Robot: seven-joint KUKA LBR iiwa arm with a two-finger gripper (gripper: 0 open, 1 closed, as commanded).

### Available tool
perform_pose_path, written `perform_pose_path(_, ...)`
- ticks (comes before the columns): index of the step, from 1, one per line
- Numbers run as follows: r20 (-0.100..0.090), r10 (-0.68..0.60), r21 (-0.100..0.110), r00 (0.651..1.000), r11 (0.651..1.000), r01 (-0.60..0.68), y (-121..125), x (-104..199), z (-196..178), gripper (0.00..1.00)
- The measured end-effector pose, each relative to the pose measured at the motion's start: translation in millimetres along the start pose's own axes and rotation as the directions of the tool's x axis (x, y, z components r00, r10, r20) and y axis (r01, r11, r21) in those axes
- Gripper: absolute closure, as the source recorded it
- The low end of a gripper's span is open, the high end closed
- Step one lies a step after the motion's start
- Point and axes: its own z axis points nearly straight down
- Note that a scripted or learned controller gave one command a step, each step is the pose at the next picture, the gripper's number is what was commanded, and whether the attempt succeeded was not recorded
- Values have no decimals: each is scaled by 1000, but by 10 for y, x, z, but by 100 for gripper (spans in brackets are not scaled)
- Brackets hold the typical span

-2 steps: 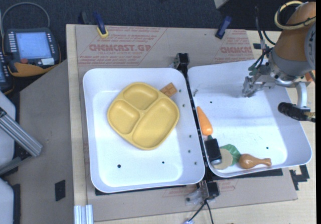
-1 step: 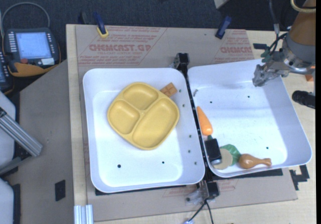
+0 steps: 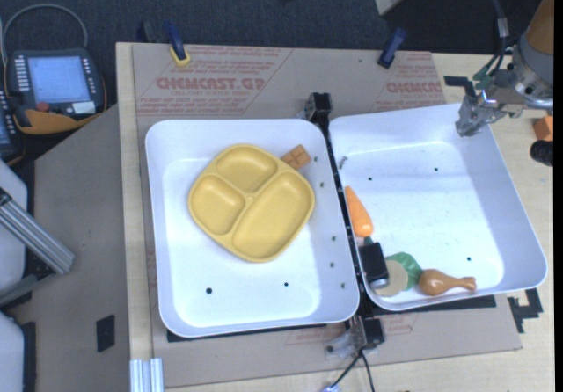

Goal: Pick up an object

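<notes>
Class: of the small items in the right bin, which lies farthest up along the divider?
The orange carrot; the black block, green piece and drumstick lie lower.

table [image 3: 264, 74]: brown board with red letters, under two white bins | clamps: a yellow-tipped one [image 3: 179, 52] and a blue one [image 3: 391, 47] on the far edge | screen box [image 3: 54, 83]: on the left, off the table, with a looped cable | metal bar [image 3: 35, 236]: slanted, at the left edge

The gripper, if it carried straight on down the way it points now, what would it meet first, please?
Probably the bare floor of the right bin near its far corner, below the gripper; depth is hard to judge.
</notes>
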Motion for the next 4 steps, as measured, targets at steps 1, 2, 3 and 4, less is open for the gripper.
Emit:
perform_pose_path(1, 0, 0, -1, 1000, 1000, 0, 15, -5, -541, 100)
perform_pose_path(2, -5, -3, 10, 1000, 1000, 3, -98, 545, -380, 100)
perform_pose_path(3, -5, -3, 10, 1000, 1000, 3, -344, 993, -354, 100)
perform_pose_path(4, -5, -4, 9, 1000, 1000, 4, -484, 1440, -361, 100)
